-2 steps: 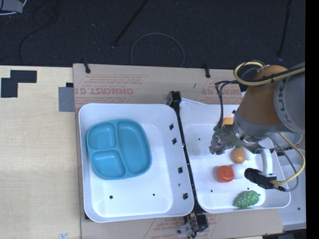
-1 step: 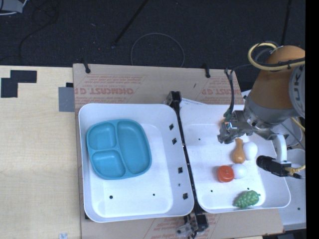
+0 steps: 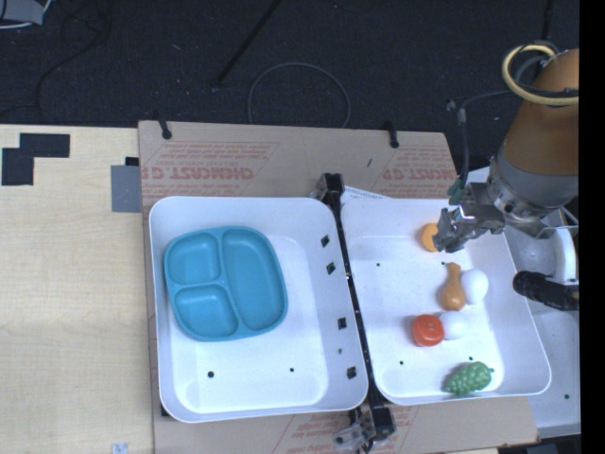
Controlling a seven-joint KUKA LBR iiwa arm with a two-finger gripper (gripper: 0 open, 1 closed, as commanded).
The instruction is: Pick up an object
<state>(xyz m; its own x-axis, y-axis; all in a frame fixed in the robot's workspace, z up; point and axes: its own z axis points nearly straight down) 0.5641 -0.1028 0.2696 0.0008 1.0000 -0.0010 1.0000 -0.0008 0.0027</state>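
The green bumpy toy [image 3: 468, 378] lies nearest in the right bin [image 3: 397, 367], while the gripper [image 3: 456, 227], its opening impossible to tell, hovers beside the orange piece [image 3: 430, 237] at the far end, where an off-centre descent might nudge it away.

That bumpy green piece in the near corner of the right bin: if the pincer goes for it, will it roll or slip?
The green piece looks like toy plastic grapes, so probably light and stiff. Its knobbly surface should resist rolling, though smooth bumps may let fingers slide off. It lies close to the right bin's near wall, so a push would likely pin it there rather than send it far.
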